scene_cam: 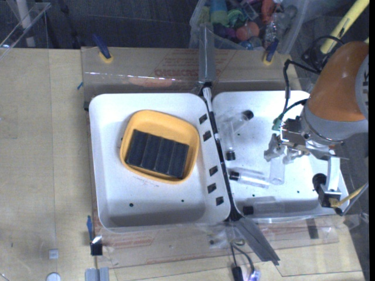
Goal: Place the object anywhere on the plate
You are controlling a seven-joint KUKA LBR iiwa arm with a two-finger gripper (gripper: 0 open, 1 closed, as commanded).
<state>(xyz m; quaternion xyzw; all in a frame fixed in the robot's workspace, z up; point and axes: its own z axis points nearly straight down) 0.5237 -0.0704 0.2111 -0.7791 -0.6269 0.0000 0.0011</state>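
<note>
Clear tube [276,171] under claw [280,155], right bin [258,104].

place: robotics lab | signs: clamped white bins [105,157], wooden bench [41,157], crate of toys [246,10]

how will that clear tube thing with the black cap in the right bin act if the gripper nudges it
The clear tube lies flat on its side, so it probably rolls across the right bin when nudged. It looks thin and see-through, so likely light and easily knocked away. Its glossy surface may slip between the gripper's fingers.
</note>
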